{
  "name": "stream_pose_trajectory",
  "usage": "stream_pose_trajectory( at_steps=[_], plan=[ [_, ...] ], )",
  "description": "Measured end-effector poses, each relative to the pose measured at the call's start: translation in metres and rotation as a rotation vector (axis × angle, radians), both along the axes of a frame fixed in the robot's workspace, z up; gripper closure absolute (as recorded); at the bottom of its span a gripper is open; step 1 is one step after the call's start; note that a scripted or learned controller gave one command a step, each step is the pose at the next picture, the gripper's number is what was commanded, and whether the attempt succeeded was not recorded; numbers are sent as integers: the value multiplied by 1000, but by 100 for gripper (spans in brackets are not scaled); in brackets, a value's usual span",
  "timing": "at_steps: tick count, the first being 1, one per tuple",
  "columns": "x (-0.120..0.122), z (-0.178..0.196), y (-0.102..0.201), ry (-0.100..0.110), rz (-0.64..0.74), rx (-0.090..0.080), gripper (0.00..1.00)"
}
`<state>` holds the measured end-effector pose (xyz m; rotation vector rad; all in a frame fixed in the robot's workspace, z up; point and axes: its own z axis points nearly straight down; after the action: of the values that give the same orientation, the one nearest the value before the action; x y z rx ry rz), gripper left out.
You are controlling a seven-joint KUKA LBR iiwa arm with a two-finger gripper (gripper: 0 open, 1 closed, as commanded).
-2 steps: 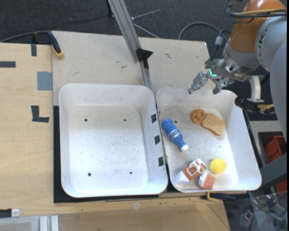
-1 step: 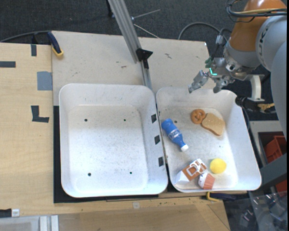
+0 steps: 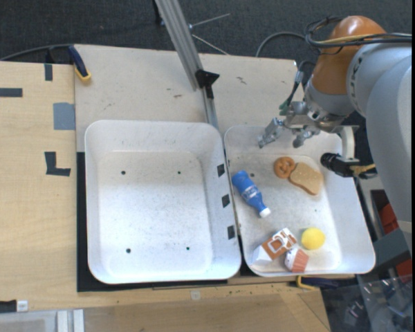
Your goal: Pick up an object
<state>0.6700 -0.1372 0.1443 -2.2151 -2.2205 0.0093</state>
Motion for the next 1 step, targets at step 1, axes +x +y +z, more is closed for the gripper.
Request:
stream_pose_trajectory(
  at_steps=[1],
  plan=[
    [-2, -54, 1, 0, 0, 0, 0]
  ],
)
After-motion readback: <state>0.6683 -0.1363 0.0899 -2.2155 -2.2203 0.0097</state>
